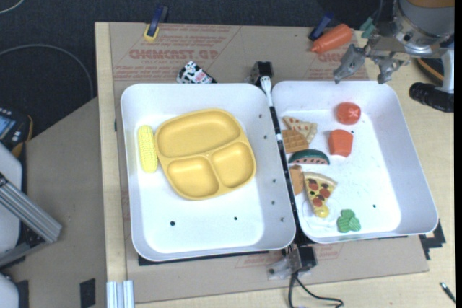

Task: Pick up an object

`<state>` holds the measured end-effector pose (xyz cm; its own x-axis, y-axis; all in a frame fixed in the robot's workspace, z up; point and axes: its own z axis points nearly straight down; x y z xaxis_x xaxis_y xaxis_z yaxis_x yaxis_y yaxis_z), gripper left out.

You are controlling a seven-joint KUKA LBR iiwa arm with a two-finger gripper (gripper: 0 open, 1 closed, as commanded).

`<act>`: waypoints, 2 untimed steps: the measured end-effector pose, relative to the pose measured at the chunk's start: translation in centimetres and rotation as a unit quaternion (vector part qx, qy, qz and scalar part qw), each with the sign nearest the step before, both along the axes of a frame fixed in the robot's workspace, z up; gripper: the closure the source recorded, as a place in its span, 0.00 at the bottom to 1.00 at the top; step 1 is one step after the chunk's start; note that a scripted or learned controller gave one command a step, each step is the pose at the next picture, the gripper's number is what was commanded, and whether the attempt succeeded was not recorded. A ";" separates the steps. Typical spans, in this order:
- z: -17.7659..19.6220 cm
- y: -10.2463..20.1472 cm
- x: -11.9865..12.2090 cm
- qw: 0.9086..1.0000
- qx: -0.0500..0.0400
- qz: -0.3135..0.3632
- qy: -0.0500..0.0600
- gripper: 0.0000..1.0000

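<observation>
My gripper (364,67) hangs above the far rim of the right bin (404,155), its two fingers spread open with nothing between them. In that bin lie a red tomato (348,112), an orange-red block (341,142), a waffle piece (297,133), a watermelon slice (309,156), a pizza slice (317,191) and a green broccoli (349,221). The tomato sits a little nearer the front than the gripper. The left bin (144,213) holds a yellow divided plate (203,153) and a corn cob (147,148).
An orange carrot toy (331,38) lies on the bench behind the right bin, left of the gripper. A black-and-white toy (195,73) and a blue-yellow clip (154,24) lie behind the left bin. A black clamp (263,73) sits between the bins' far corners.
</observation>
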<state>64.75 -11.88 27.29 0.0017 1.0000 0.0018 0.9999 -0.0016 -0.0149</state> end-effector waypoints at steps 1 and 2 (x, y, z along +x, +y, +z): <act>0.8 0.0 0.2 1.000 -0.001 0.001 -0.007 0.00; -3.7 -0.6 0.3 1.000 -0.001 0.000 -0.005 0.00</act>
<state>65.08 -12.47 23.60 0.0010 1.0000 0.0003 1.0000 -0.0010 -0.0057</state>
